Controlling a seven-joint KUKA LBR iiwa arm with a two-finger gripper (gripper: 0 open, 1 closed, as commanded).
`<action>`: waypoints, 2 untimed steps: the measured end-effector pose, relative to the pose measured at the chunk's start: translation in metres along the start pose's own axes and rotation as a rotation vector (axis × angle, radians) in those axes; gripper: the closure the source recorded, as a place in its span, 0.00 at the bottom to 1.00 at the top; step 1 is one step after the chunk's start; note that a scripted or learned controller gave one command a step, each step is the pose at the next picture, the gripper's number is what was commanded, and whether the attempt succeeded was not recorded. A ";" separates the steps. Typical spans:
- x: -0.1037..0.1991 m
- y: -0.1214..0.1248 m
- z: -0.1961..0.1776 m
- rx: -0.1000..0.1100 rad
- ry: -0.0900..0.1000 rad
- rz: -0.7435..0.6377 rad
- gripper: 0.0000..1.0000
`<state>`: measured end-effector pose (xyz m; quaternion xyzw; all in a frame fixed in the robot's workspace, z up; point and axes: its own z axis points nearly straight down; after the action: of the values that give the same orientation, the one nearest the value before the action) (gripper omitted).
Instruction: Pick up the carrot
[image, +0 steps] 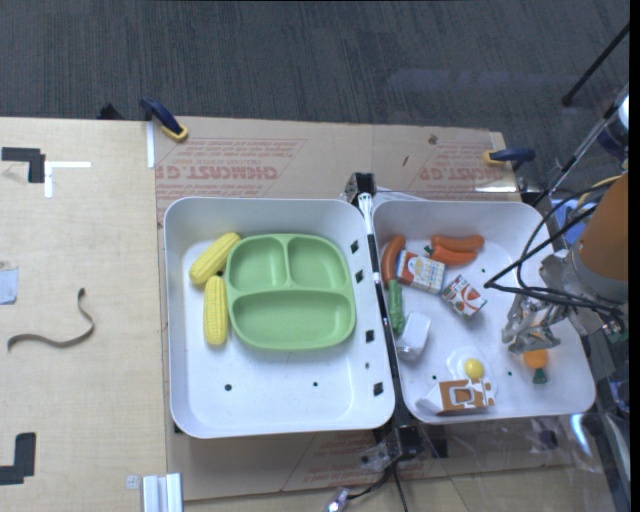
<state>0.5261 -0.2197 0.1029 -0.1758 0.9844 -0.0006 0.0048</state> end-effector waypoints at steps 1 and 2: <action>0.000 0.000 0.000 0.000 0.000 0.000 0.00; -0.003 0.000 -0.010 0.002 -0.005 -0.003 1.00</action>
<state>0.5285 -0.2186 0.1128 -0.1771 0.9842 -0.0013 0.0076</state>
